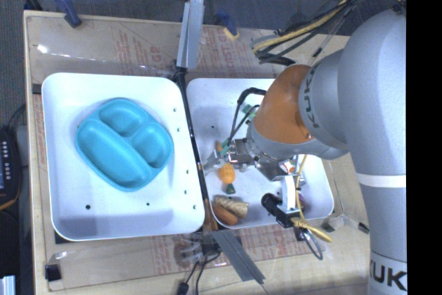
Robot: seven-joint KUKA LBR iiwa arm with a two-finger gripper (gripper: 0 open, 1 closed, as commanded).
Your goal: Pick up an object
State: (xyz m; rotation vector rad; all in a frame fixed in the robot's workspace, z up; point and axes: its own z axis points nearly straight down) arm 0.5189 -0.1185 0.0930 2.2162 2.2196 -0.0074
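Camera view, items on the bench:

- Left bin (62,148): shallow, white. Holds one blue tray (124,141) with three compartments, lying tilted near the bin's middle.
- Right bin (207,107): shallow, white, just beside the left bin. Near its front left lie a small orange piece (227,173) with a bit of green at its lower end, and closer to the front wall a tan, bread-like roll (230,208).
- Arm (373,114): grey, with an orange band (282,110) above the wrist, reaching over the right bin from the right. White lettering "KUKA" reads on the grey housing beside the band; "KUK" shows at the lower right on the arm's base.
- Claw (231,155): low over the right bin, just above the orange piece. Whether spread or pressed together cannot be told; nothing is seen pinched.
- Cables (311,27): yellow and black, running along the arm's top.
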